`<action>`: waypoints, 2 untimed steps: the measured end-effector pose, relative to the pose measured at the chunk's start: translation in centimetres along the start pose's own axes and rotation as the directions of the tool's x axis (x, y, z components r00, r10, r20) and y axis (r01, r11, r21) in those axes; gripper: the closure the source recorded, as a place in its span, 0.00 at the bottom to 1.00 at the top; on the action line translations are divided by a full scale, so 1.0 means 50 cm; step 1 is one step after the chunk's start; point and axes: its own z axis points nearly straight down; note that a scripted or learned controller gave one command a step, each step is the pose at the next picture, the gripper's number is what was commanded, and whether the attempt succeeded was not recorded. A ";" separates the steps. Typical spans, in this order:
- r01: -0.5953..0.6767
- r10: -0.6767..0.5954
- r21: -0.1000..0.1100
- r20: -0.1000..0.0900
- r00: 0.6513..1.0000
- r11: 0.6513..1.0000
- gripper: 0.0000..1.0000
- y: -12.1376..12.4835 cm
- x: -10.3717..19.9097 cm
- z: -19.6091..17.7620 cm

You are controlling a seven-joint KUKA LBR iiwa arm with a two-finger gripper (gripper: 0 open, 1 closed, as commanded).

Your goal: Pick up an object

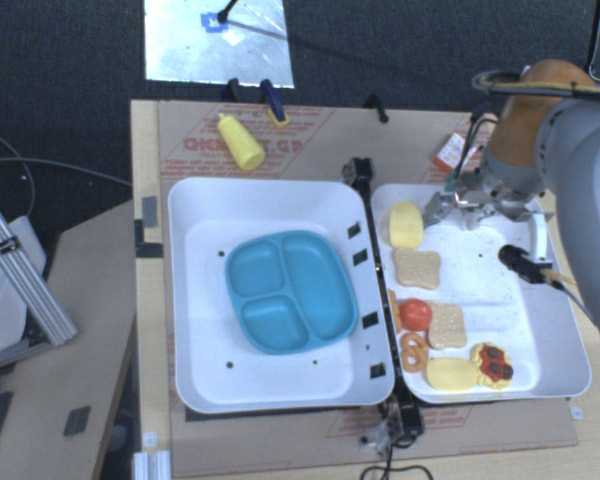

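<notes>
The jaws hover at the far end of the right bin [485, 268]; released or clenched, I cannot tell. The yellow block [406, 225] beside them looks light, stiff and smooth, so grip its narrow sides.

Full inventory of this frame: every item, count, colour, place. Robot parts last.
left bin: 1, white, bench left
right bin: 1, white, bench right
divided plate: 1, blue, left bin
yellow block: 1, yellow, right bin, far left corner
bread slices: 2, tan, right bin, left side
tomato: 1, red, between the slices
pretzel: 1, orange-brown, right bin, near left
pale lump: 1, pale yellow, right bin, near edge
pizza piece: 1, red and yellow, beside the lump
squeeze bottle: 1, yellow, bench beyond left bin
arm: 1, grey, orange band, from right
gripper: 1, metallic, right bin's far end
</notes>
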 end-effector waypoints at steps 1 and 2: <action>-0.002 0.002 0.000 0.002 1.000 1.000 1.00 -0.003 -0.009 -0.023; -0.003 0.003 0.010 -0.003 1.000 1.000 1.00 -0.059 0.089 0.005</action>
